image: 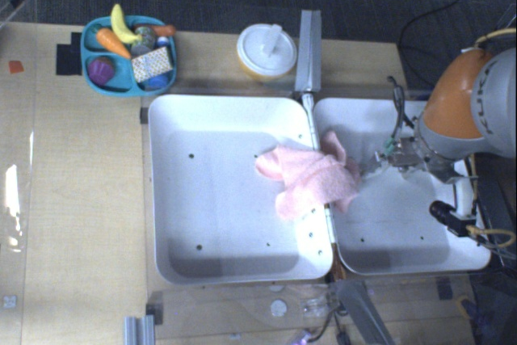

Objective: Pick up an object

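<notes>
A pink cloth (311, 178) lies crumpled over the divider between the two white bins. Most of it rests in the left bin (202, 198), and one corner hangs into the right bin (404, 238). My gripper (381, 160) is low in the right bin, just to the right of the cloth's edge and pointing toward it. The grey arm with its orange band (448, 105) reaches in from the right above it. Whether the gripper touches the cloth is too small to tell.
A blue divided tray (93, 52) with toy food stands on the bench at the back left. A white lidded cup (266, 51) sits behind the bins, beside a grey metal post (308, 52). Cables run along the right edge.
</notes>
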Robot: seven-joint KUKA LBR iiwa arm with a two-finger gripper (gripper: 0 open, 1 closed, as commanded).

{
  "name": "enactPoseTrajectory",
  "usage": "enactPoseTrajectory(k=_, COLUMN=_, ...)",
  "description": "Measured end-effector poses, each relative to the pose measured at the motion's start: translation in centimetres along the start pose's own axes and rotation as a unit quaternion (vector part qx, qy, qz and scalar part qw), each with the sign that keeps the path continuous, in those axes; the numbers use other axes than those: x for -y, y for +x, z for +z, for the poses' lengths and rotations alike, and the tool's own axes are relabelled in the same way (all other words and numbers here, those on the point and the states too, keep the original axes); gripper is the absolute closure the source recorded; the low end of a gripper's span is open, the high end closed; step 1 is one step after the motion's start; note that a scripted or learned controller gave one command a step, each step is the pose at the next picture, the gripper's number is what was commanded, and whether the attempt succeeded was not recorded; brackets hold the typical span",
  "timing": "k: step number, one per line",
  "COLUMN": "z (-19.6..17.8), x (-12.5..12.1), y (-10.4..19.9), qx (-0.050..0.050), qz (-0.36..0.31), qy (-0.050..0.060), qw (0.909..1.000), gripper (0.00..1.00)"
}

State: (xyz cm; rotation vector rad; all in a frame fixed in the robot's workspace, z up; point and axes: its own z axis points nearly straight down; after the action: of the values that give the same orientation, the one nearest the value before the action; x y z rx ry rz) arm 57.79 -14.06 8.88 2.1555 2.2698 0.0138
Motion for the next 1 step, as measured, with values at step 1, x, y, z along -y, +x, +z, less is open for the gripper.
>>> enactPoseTrajectory(k=1, z=0.12, x=-5.19, y=5.37, qx=0.000, qz=-0.140, qy=0.000, qw=0.9902, gripper=0.00)
